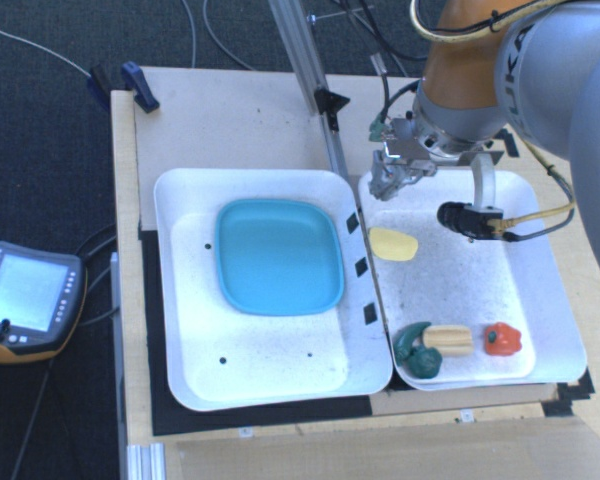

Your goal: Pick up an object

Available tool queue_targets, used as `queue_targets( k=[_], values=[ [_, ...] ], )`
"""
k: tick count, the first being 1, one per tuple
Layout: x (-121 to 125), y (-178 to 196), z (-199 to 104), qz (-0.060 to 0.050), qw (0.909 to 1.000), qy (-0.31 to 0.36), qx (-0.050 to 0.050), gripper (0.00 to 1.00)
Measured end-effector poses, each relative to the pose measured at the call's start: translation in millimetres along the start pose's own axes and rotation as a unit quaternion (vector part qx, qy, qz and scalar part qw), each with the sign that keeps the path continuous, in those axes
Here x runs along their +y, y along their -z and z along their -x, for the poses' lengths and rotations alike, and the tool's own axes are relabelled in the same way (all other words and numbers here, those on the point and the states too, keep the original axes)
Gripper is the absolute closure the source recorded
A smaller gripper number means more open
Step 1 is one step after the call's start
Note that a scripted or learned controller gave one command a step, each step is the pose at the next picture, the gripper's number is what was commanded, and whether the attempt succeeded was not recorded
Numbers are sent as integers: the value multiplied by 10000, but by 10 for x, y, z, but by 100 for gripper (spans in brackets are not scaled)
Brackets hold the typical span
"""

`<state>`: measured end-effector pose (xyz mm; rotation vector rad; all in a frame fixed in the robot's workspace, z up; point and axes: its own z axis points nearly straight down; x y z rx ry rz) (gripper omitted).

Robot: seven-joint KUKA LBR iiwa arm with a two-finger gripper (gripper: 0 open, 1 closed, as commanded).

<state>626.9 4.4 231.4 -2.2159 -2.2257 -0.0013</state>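
Hand (388, 182) hangs over the far end of the right bin (540, 268) with nothing visibly in it; how far its fingers are parted I cannot tell. Just below it lies a flat yellow piece (393, 244), low and close to the dividing wall, so a descent could skid off it or strike the rim. Farther off, the green vegetable (417, 349), tan block (448, 340) and red pepper (501, 339) crowd the near wall, touching, so a grab there risks catching two or none.

A light wooden bench (230, 118) stands on dark grey carpet (40, 168). Black cables (180, 8) curl on the floor behind the bench. Left of the bench lies a control pad (25, 298) with a bright screen.
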Motion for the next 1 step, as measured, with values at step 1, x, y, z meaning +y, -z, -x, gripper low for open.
queue_targets(
  k=[1],
  values=[
    [-145, 7, -401, 2, 10000, -4, 1, 100]
  ],
)
